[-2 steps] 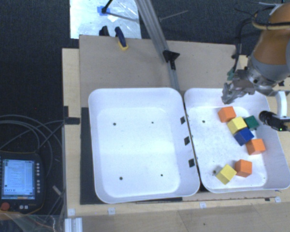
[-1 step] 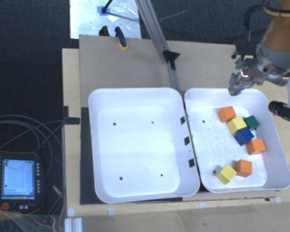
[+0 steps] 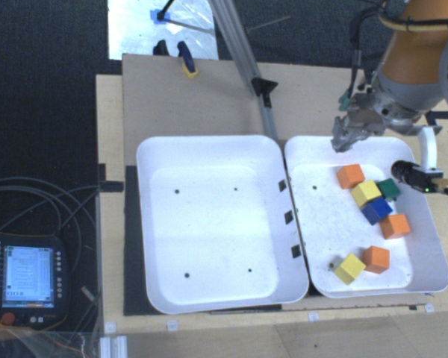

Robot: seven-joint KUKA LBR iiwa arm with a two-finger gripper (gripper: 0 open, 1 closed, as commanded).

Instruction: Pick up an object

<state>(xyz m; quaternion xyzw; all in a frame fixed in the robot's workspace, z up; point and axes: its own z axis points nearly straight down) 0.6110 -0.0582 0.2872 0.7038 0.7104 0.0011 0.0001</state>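
**Camera view: claw poised over the block bin, nothing held**

Camera view puts my claw point(image 3: 349, 136) above the far-left corner of the right-hand shallow white plastic bin point(image 3: 422, 278). I cannot tell how it is set; it looks like a dark lump from this angle, and I see nothing in it.

Everything I could pick lies in that bin. Nearest the claw, just toward the bin's middle, is an orange cube point(image 3: 350, 175). Beyond it a yellow cube point(image 3: 366, 192), a green block point(image 3: 388, 188) and a blue cube point(image 3: 376, 210) sit touching in a tight cluster, with a second orange block point(image 3: 395, 225) beside them. Nearer the bin's front rim a small yellow cube point(image 3: 349, 268) and another orange cube point(image 3: 375, 259) sit side by side.

My worry is crowding: a descent into the cluster may shove neighbours rather than straddle one block. Dropping where the claw hangs now risks clipping the bin's wall.
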